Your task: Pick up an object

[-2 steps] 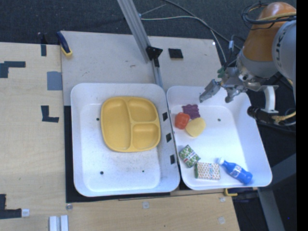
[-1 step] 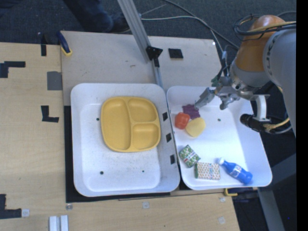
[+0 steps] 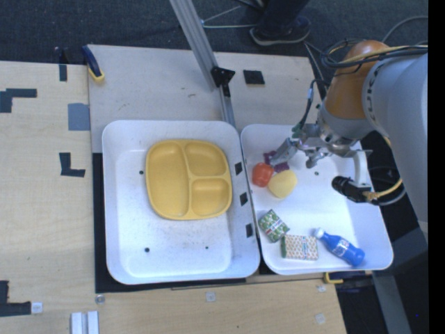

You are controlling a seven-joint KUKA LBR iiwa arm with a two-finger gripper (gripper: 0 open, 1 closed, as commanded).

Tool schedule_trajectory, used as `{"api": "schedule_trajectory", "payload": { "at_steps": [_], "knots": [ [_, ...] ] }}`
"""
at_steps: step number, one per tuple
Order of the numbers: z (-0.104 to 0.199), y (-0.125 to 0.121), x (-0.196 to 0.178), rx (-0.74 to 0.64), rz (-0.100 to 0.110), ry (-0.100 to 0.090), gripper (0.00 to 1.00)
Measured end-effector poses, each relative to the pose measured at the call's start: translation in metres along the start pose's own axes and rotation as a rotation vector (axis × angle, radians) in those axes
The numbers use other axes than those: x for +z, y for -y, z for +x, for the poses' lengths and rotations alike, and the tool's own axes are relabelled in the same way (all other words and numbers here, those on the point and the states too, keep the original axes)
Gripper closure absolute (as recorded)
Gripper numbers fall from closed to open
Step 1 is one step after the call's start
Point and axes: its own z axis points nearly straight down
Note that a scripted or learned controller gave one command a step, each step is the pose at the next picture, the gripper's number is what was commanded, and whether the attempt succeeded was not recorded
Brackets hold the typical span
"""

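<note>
A yellow divided plate (image 3: 188, 178) lies in the upper middle of the left bin (image 3: 125, 256), its three compartments facing up. A grey metal pole (image 3: 197, 37) slants across the bench (image 3: 139, 82) toward the bins' far edge. A blue and yellow clamp (image 3: 92, 62) sits at the bench's far left corner.

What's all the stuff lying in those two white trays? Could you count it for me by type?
Divided yellow plate: 1, in the left bin
Round fruit-like pieces, orange and pale yellow: 2
Small cartons or packets, green and pale: 2
Blue bottle: 1
Small dark purple item, kind unclear: 1
Total: 7
</note>
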Motion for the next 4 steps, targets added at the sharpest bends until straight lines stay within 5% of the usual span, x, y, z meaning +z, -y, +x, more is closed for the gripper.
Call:
{"api": "schedule_trajectory", "payload": {
  "at_steps": [1, 2, 4],
  "knots": [
    [0.000, -0.001, 0.045, -0.001, -0.004, 0.002, 0.00],
    [0.000, -0.002, 0.031, -0.002, -0.007, 0.003, 1.00],
    [0.000, -0.012, -0.090, -0.001, -0.006, -0.001, 1.00]
  ]
}}
